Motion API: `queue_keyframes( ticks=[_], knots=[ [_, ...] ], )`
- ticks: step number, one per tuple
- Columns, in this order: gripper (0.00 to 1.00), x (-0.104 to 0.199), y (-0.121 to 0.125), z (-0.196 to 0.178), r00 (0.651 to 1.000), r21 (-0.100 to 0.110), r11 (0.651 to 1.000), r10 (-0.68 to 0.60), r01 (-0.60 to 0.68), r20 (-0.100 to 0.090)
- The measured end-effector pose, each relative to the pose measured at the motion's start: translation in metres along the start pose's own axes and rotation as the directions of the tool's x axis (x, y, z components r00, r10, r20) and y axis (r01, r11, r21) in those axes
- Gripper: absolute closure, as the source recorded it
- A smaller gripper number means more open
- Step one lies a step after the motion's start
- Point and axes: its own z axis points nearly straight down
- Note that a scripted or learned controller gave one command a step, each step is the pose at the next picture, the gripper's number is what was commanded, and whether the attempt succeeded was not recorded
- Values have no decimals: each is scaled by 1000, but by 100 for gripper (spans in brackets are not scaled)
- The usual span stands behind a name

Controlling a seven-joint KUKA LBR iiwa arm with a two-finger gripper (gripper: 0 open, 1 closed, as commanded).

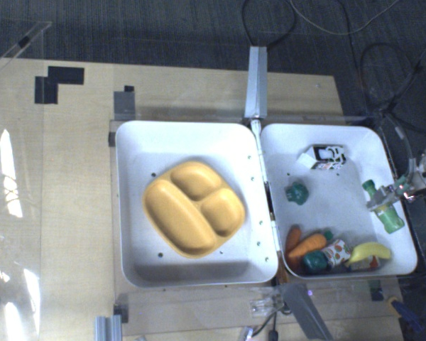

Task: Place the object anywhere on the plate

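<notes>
I judge nothing placed yet: yellow three-compartment plate (193,208) bare, gripper (396,194) at green bottle (383,207), finger state indiscernible.

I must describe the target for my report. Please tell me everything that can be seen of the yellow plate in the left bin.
The yellow plate is a rounded, glossy dish that looks like plastic, divided into three shallow compartments: one long one on its left side and two smaller ones on its right. It lies flat, right side up, turned at a slant, near the middle of the left bin. It rests on the bin's white floor and touches none of its walls. Nothing lies in any compartment.
</notes>
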Motion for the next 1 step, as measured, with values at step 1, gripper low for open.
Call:
queue_keyframes(
  ticks=[1],
  knots=[
    [100,60,3,-13,997,0,997,77,-77,-2]
  ],
)
